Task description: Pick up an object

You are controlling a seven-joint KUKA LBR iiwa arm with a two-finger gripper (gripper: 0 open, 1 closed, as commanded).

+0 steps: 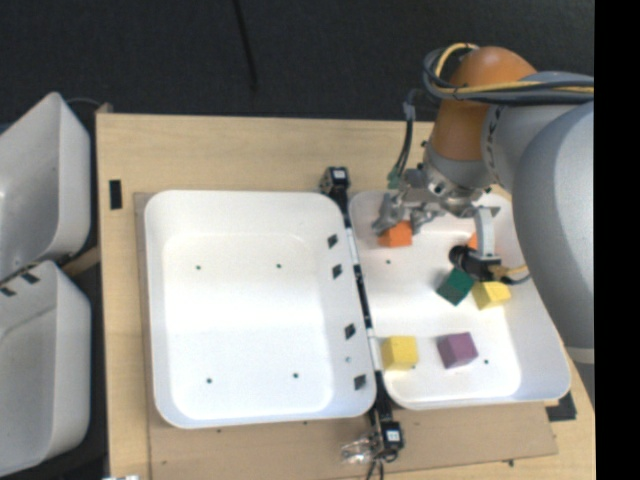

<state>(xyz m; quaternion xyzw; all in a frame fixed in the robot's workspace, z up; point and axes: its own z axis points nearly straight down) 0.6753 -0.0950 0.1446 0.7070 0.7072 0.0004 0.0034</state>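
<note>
My gripper (392,223) hangs over the far left corner of the right bin (500,383). An orange block (398,235) sits right at its tip, partly covered by it, and I cannot make out whether the block is gripped or just lies on the bin floor. Other blocks lie in the same bin: a green one (455,286) and a yellow one (491,294) side by side at the right, a second yellow one (400,352) and a purple one (457,349) near the front. A small orange piece (472,240) shows beside the wrist.
The left bin (160,298) stands next to the right bin, their rims touching along the middle. The grey arm (545,198) covers the right bin's far right side. Wooden bench (120,158) surrounds both bins.
</note>
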